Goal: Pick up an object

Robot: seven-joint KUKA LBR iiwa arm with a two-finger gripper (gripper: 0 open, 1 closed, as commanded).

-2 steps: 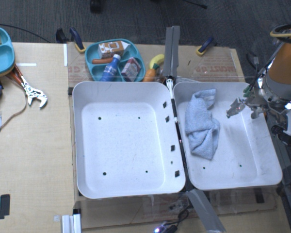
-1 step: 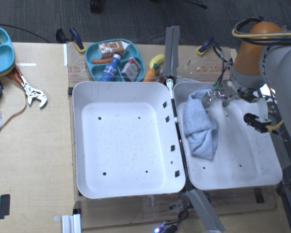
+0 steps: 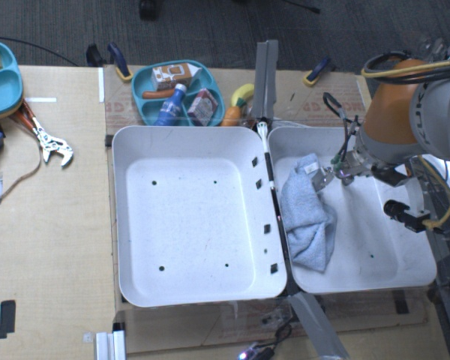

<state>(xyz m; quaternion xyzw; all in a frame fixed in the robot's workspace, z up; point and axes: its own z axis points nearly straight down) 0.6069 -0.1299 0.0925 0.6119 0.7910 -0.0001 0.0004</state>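
A crumpled light blue cloth (image 3: 307,214) lies in the right bin (image 3: 375,268), against its left wall. My gripper (image 3: 331,175) reaches in from the right, just past the cloth's upper right corner, low over the bin floor. Its metal fingertips sit close to a small white tag on the cloth. The grey arm with its orange band (image 3: 394,111) rises behind it at the right. I see nothing held between the fingers.
The left bin (image 3: 135,276) stands beside the right one, with a grey divider post (image 3: 265,81) between their far ends. A teal tray (image 3: 178,92) of small items sits behind the left bin. A wrench (image 3: 51,147) and another teal tray (image 3: 0,77) lie far left.
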